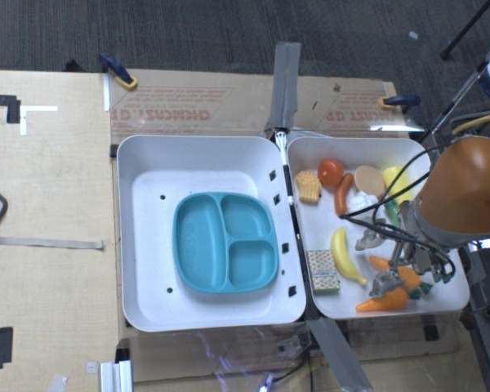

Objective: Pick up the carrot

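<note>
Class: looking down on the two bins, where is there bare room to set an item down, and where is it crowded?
Free: the left bin floor ringing the blue divided plate, and the plate's three compartments. Crowded: the right bin, where the banana, tomato and carrot lie close together under the gripper.

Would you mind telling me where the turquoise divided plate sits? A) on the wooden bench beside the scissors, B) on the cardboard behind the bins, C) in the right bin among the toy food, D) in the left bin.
D: the turquoise divided plate lies flat in the left bin, while the toy food, such as the banana, fills the right bin.
</note>
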